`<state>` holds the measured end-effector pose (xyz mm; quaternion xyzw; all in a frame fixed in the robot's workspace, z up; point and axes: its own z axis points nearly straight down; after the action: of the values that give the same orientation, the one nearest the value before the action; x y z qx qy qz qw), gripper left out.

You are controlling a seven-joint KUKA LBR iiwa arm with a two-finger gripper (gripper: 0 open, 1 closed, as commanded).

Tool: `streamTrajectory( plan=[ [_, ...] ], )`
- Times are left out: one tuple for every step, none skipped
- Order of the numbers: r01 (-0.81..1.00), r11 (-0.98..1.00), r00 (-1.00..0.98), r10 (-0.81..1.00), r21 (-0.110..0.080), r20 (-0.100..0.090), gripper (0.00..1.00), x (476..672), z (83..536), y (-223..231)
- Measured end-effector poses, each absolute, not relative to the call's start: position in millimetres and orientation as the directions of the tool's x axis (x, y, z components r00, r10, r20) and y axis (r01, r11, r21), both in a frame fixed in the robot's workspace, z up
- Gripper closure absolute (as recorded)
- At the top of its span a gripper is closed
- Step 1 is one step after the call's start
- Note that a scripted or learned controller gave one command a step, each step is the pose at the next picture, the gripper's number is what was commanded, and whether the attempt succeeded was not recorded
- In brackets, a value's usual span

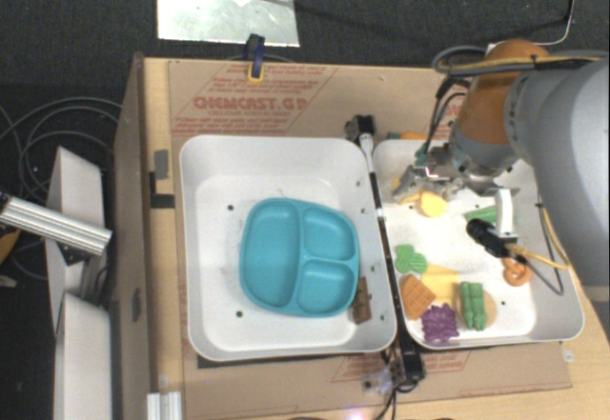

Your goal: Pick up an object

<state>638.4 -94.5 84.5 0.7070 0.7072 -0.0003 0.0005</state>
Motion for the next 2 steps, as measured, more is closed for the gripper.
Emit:
streamTrajectory(
  plan=[
    [1.000,0.007,-0.007,1.000,0.014,-0.002,1.00,643.4,101.4,-93.3],
    [1.000,0.006,-0.006,1.000,0.010,-0.002,0.00,641.9,99.0,-93.9]
  ],
)
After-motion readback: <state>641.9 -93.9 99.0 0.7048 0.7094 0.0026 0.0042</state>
